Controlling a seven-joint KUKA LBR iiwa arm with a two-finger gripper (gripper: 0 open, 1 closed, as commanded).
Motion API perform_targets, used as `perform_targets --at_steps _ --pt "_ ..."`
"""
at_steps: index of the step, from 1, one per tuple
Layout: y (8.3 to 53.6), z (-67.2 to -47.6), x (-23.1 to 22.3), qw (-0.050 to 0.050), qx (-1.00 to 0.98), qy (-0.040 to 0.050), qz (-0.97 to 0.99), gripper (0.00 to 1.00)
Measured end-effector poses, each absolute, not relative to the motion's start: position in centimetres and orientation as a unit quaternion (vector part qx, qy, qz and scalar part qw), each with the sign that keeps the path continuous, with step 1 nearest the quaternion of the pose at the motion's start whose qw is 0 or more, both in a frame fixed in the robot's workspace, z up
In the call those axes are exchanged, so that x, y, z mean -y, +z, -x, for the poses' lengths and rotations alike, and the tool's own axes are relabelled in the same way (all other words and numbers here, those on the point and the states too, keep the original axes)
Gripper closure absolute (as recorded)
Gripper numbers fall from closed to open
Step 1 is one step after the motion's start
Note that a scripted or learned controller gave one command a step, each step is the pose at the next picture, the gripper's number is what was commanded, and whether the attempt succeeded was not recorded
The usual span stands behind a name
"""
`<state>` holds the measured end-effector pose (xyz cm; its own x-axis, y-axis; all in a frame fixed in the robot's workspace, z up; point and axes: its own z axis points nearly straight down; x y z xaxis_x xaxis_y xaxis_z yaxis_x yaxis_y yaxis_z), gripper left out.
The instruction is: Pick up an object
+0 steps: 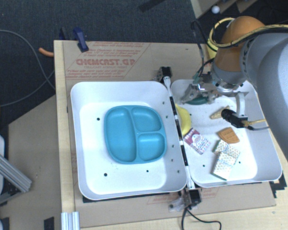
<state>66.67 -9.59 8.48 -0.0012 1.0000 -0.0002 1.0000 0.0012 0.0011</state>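
Note:
My gripper hangs low over the far left corner of the right bin. A small teal object lies right under it, partly hidden, and I cannot tell whether it is held. A yellow banana-shaped object lies against the bin's left wall. A pink and white packet lies just in front of the yellow object. To the right are a small tan piece, a tan cookie-like object and two patterned boxes.
The left bin holds a blue divided plate in its middle. A black clip sits at the far end of the wall between the bins. The grey arm covers the right bin's far right side.

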Motion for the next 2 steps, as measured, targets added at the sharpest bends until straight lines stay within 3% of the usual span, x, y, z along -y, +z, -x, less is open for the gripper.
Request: perform_targets --at_steps 1,2 --pt "9.4 -66.4 9.9 -0.002 -0.708 -0.0055 -0.707 1.00" --pt "15.2 -63.1 13.6 0.000 -0.707 -0.0004 -0.707 1.00"
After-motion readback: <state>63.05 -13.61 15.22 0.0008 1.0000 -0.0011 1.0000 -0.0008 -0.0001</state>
